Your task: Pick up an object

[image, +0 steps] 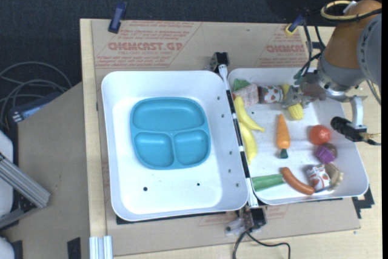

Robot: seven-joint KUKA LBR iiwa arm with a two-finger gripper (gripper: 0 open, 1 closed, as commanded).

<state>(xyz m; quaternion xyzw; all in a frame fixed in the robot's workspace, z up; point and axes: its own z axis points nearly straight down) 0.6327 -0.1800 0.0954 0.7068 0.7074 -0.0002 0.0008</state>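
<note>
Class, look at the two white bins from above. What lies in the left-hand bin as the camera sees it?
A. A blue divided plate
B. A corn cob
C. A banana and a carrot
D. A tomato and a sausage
A: the blue divided plate sits in the left bin, while the banana, carrot, tomato, sausage and corn cob all lie in the right bin.

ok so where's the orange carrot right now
The orange toy carrot lies in the right white bin, near its middle, between the yellow plastic bananas on the camera view's left and the red tomato on its right.
</note>
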